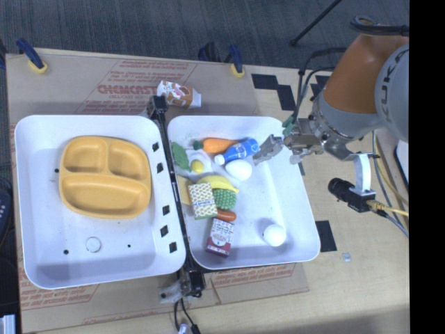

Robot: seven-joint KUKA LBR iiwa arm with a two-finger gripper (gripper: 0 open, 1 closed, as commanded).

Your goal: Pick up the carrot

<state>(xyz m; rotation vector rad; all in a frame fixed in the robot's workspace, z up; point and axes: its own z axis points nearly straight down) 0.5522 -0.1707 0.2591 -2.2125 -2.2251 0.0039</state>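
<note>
The carrot (217, 145), orange with a green top, lies near the far edge of the right bin (292, 207), wedged among other toy foods. A blue bottle (245, 148) lies against its right end. My gripper (283, 152) hovers over the right bin's far right part, to the right of the bottle and apart from the carrot. Its fingers (267, 150) are spread open and hold nothing.
A white egg (238, 169), banana (219, 183), green leafy piece (181, 156), checkered packets (201, 200) and a red box (220, 236) crowd the right bin's left half. Another white ball (274, 235) sits near its front. A yellow divided tray (104, 176) lies in the left bin (42, 256).
</note>
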